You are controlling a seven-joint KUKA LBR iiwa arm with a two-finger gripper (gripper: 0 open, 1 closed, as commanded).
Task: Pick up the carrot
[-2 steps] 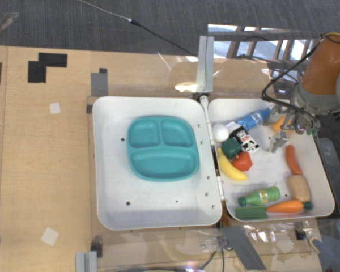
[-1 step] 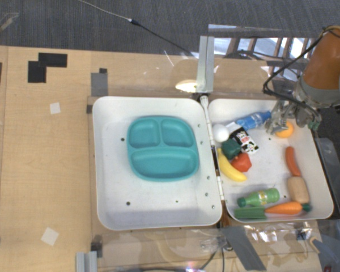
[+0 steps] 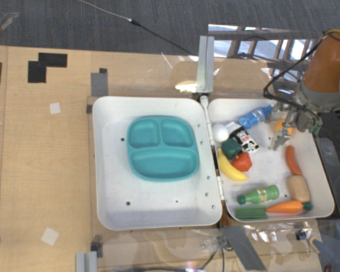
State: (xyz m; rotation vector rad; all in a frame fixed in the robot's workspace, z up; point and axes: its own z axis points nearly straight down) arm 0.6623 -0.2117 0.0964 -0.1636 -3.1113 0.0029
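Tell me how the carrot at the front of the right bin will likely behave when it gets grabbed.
The carrot looks like smooth moulded plastic, so probably stiff, light and a bit slippery. Its rounded, tapered shape lying flat suggests it may roll or pivot if nudged. It lies against the cucumber near the right bin's front wall, which may crowd a grasp.

Bright, even overhead light; picture soft but readable.
Glare blooms on the metal post [image 3: 205, 61] at upper centre and on clear plastic along the bottom edge; the left bin [image 3: 107, 152] shows soft grey shading near its lower rim.
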